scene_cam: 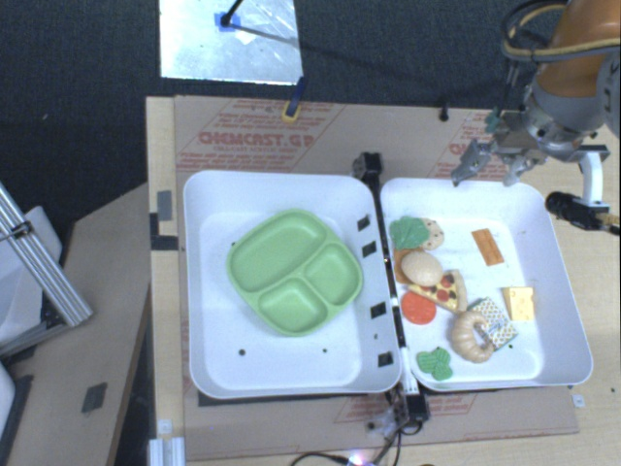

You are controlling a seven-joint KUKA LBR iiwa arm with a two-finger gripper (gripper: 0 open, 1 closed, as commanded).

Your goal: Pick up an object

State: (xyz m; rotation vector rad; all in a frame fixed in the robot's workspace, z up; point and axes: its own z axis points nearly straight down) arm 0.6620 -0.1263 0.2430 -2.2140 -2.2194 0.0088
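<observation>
My gripper (491,168) hangs above the far rim of the right bin (558,260), its fingers spread open and nothing between them. Toy food lies in that bin below it: a green leaf (408,231) beside a cookie (433,234), an orange cracker strip (488,247), a tan bread roll (420,266), a pizza slice (443,292), a red tomato slice (418,308), a yellow cheese block (519,303), a bagel (470,338) against a patterned packet (497,322), and a small green sprig (435,362).
The left bin (209,212) holds a green divided plate (294,272). A black divider with clips (380,260) runs between the bins. A shiny sheet (231,27) lies on the dark floor beyond the bench.
</observation>
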